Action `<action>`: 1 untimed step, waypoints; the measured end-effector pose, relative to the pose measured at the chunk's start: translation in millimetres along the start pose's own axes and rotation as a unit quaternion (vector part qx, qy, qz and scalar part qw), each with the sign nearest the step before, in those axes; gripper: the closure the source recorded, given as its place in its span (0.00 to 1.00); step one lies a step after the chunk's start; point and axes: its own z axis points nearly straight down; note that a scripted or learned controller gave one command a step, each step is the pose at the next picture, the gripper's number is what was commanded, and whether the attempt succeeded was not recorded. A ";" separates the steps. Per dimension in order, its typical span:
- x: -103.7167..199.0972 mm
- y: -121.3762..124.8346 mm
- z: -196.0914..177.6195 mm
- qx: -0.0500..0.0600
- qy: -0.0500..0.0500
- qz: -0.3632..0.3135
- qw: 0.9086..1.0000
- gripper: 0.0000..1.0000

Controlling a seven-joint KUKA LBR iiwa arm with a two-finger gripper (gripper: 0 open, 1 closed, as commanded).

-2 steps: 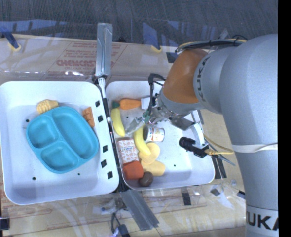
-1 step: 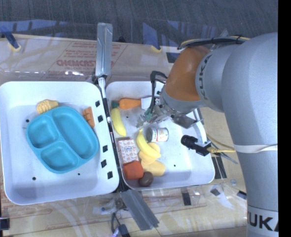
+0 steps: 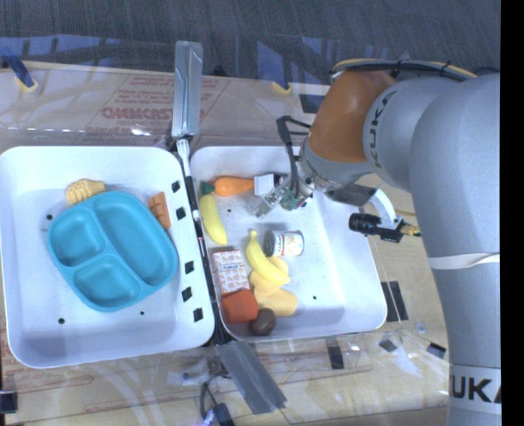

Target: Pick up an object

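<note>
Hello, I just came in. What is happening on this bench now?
A grey KUKA arm reaches in from the right, and its gripper is over the upper part of the right bin, near a carrot. That bin also contains bananas, a small can and other toy food. The left bin has a blue divided plate. Nothing is visibly held.

— What's hiding?
— The gripper [image 3: 286, 195] is blurring (fingers too small to read), and the arm [image 3: 440, 149] is running off the bottom edge.
— And the corn [image 3: 84, 189]?
— The tray [image 3: 111, 248] is covering part of it.
</note>
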 end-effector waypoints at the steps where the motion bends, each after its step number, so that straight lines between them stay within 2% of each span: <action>1: -30.1 -45.5 -0.4 0.000 0.000 0.260 0.966 1.00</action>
